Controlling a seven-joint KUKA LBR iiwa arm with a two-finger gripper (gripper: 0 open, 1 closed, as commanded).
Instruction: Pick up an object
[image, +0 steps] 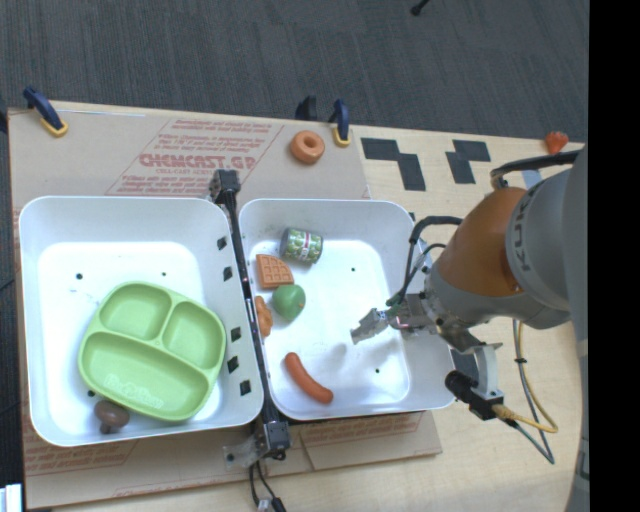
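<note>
grey arm (545, 250) with orange band, black cables, yellow cable, small metallic pincer (368, 327).

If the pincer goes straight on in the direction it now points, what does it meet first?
Probably the bare floor of the right bin, since the pincer points left and slightly down. Farther along lies the sausage, though depth is unclear.

arm (520, 260) cut off at the right edge — brown lump (112, 415) half tucked under the green plate (152, 350).
</note>
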